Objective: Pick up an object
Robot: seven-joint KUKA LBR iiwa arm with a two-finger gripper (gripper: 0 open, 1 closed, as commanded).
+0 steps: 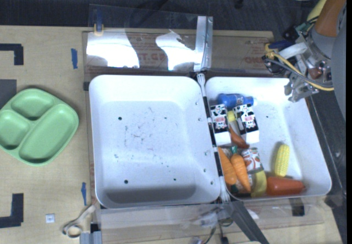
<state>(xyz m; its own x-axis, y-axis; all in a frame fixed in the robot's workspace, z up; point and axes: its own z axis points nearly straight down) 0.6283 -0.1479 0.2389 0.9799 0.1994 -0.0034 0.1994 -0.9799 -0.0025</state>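
Your arm (330, 23) hangs over the far right corner of the right bin (313, 144), its gripper (300, 88) just above the rim, with nothing between the fingers as far as you can see; whether they are open or closed you cannot tell. Yellow cables loop around the wrist.

The objects you could pick lie along the right bin's left wall and near edge, well apart from the gripper. Two cow-print cartons (234, 122) lie side by side by the wall, with a blue item (234, 100) touching their far ends. Just nearer you, carrots (234, 166) are heaped against the wall beside a small can (252, 159). A corn cob (281, 159) lies on its own on the bin floor, and a red pepper (285, 185) lies along the near edge, next to a yellow piece (259, 182).

The left bin (110, 100) shows only scuff marks. A green divided plate (36, 125) sits on the bench at your far left, well apart from both bins. A clear panel (148, 42) stands behind the left bin.
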